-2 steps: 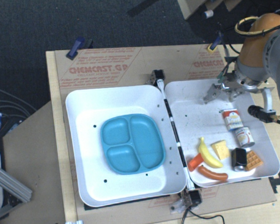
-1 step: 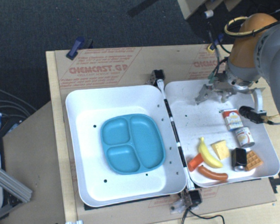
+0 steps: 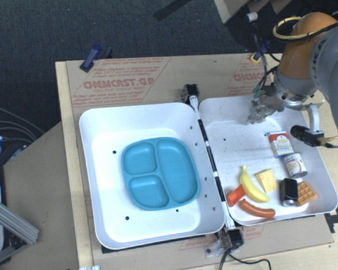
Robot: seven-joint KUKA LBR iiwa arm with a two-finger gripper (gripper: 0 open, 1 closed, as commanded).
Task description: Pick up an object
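gripper (image 3: 259, 109) — grip state can't be told, nothing seen held | banana (image 3: 251, 184) in right bin (image 3: 226, 133) — pick not done

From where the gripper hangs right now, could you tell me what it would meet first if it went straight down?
Most likely bare floor of the right bin, near its upper edge. The gripper hangs well clear of the toy food clustered lower down, though depth is hard to judge.

The grey arm with its orange band (image 3: 319, 52) is cut off by the right edge, its small metal gripper (image 3: 263, 109) too blurred to read, and the labels on the small red-and-white carton (image 3: 281, 144) and can (image 3: 294, 165) are illegible.
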